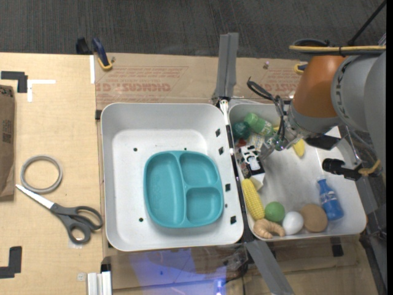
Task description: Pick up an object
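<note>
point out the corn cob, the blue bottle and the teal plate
corn cob (252, 199), camera view, middle of the cob
blue bottle (329, 199), camera view, on its label
teal plate (161, 192), camera view, floor of its large left compartment

The grey arm with the orange band (344, 91) runs off the right edge. Its wrist hides the jaws — whether they stand apart or together cannot be told. It also covers part of the green plastic bottle (256, 125). The brown paper bag (6, 141) is cut by the left edge.
</note>
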Robot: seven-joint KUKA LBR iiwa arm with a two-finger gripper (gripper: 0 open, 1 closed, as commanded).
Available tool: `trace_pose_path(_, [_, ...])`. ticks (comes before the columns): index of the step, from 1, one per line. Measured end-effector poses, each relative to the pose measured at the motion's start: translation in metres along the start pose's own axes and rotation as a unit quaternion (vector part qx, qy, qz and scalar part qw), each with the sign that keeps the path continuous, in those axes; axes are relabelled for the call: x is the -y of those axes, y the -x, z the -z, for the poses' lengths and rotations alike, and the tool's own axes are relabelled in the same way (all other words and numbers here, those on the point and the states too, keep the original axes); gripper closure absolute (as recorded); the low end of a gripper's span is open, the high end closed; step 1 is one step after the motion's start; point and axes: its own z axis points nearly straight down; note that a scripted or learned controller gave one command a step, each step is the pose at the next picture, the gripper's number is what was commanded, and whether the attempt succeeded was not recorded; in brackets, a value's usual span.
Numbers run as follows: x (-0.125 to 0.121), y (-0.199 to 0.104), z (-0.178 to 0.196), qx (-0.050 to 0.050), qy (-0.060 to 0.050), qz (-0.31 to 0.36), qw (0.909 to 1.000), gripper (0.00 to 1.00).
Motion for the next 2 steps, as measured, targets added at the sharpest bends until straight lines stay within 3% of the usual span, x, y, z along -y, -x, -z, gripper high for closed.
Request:
trace_pose_path(1, [0.037,0.054,0.159,0.001,0.001,-0.105,0.9945,1.0])
trace_pose_path(2, [0.051,-0.007,0.0,0.0,0.001,0.026,0.9997,1.0])
